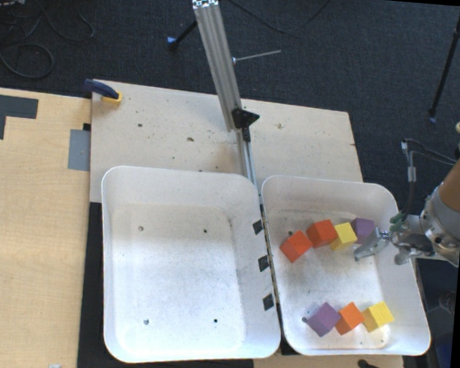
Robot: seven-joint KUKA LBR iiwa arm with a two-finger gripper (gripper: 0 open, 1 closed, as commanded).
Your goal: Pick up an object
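A: Where is the gripper (380, 244) right now?

B: At the right side of the right bin (326, 192), reaching in over its right rim. The arm (453, 201) comes from the right edge of the view, grey at the wrist with an orange part above.

A: Are its fingers open or closed?

B: I cannot tell. The metal tip is small and blurred, and I see nothing clearly between the fingers.

A: What is closest to it?

B: A purple block (364, 228), just beside the tip, to its upper left. Whether they touch is not clear. That block ends a slanting row: next a yellow block (344, 234), then an orange block (321, 233), then a red block (294, 246) lowest and furthest left. Neighbours in the row look to be touching.

A: Anything else in that bin?

B: A second row near the front wall, well apart from the gripper: a purple cube (323, 318), an orange cube (351, 317) and a yellow cube (379, 316), side by side.

A: And the left bin (133, 182)?

B: It sits against the right bin, with dark specks on its white floor. A slanted metal rail (219, 57) rises behind the two bins, from the board (163, 124) they rest on
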